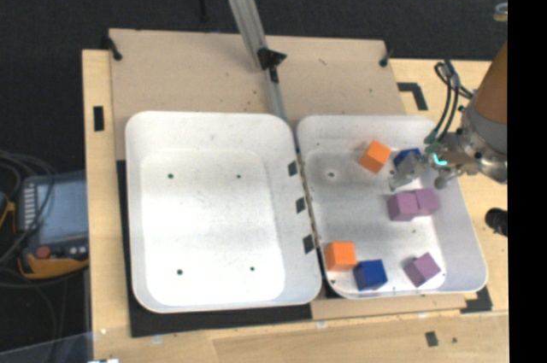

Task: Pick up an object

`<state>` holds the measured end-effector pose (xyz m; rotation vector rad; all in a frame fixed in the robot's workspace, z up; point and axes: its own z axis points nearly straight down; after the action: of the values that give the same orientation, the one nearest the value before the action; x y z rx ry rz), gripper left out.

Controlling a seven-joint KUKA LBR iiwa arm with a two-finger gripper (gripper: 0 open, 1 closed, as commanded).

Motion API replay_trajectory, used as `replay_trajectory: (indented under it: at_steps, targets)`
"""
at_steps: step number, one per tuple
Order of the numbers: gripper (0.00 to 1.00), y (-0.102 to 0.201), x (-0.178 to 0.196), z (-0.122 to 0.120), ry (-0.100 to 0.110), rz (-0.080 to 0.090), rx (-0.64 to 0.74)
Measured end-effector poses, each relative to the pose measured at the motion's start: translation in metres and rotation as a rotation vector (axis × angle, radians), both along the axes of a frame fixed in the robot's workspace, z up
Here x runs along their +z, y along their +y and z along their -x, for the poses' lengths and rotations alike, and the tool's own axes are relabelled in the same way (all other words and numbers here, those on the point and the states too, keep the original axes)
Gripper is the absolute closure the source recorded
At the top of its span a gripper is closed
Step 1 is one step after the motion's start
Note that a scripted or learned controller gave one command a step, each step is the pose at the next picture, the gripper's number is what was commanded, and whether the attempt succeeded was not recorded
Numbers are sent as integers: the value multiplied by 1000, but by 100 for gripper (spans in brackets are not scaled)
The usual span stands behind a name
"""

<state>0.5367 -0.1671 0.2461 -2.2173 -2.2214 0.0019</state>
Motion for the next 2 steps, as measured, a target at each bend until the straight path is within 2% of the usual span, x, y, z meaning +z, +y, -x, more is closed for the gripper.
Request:
replay_trajectory:
  at_steps: [1,2]
  targets:
    - [0,0,2,-1,-4,1,-1]
    - [0,1,-60,-4,2,2,-3]
